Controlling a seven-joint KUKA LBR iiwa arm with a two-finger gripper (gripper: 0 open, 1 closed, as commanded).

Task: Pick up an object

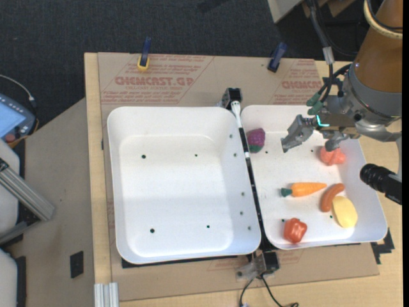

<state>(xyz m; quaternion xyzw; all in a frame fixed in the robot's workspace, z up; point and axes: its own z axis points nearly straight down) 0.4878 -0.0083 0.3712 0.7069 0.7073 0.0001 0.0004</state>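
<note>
Toys of moulded plastic fill the right bin [377, 230]: a purple piece [255, 139] by the divider, a pink lump [332, 155] near the far side, a carrot [305, 188] in the middle, a sausage [330, 197] touching a yellow potato [345, 212], and a red pepper [294, 229] near the front edge. Any would serve as the object to pick up. They look light, hollow and stiff, with smooth skins that may slide under pressure — I judge them sturdy rather than fragile. The carrot tapers, so its thick middle seems the best hold, taken across the width; the rounded pieces would want a grip across their widest part, square on, or they may squirt out. The pincer [295, 138] hangs over the far half of this bin, between the purple piece and the pink lump, tilted toward the divider. Its fingers appear as a dark cluster, and I cannot tell how far apart they stand — nothing is visible between them, and they do not seem to touch any toy. The left bin [128, 123] sits alongside on the worktop [96, 171].
</note>
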